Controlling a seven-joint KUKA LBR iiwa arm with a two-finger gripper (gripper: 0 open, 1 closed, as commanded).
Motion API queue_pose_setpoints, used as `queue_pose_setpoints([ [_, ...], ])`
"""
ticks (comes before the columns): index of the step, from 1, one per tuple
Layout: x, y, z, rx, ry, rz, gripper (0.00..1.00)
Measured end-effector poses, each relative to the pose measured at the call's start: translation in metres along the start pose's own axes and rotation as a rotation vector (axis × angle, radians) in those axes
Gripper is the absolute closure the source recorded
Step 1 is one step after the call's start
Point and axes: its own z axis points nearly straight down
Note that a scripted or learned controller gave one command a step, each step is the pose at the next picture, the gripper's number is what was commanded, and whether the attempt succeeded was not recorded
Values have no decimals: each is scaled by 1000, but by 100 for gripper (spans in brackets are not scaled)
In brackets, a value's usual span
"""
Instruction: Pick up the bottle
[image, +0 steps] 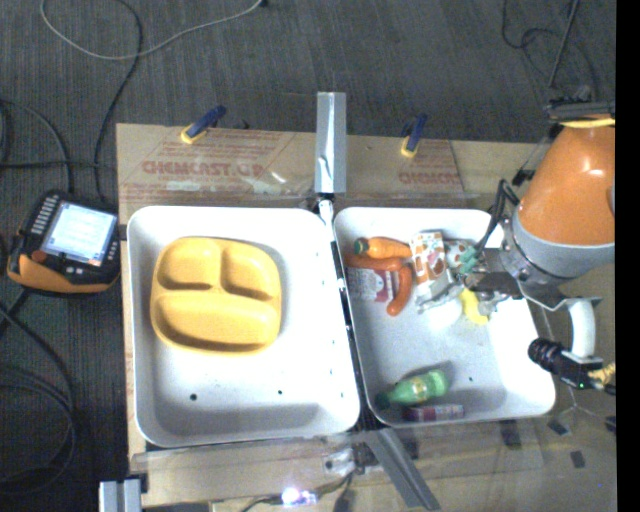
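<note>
Bottle lying in right bin, hand up in the clutter

Writing: cardboard sheet (240, 165) under the bins carries red print, reads roughly "CHEMCAST" on the left part, a second red line on the right part too small to read. Labels on the packets in the right bin are not legible.

Counts: two white bins, left bin (140, 400) and right bin (520, 385), touching along the middle. Two blue-and-yellow clamps (203, 123) on the far edge of the cardboard. One yellow divided tray (217, 292), three compartments, in the left bin. One handheld controller (68, 243) with lit screen, left of the surface on the floor.

Right bin contents: one green bottle (418, 386) on its side near the front wall, cap end toward the right. One thin dark red-purple stick-like item (434, 411) just in front of it, touching or nearly so. One orange carrot-shaped toy (380, 247) at the far left corner, one red-orange sausage shape (402, 288) beside it, a printed packet (428, 255), something small and yellow (476, 306) by the hand.

Hand (462, 283): low over the far-right clutter, near the packet and yellow item. Can't tell finger opening, blocked by the wrist and clutter. Bottle is well apart from it, toward the front of the bin and slightly left
</note>
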Motion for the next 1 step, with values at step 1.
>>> queue_pose_setpoints([
  [1,125,-14,71,1,-1,-160,0],
])
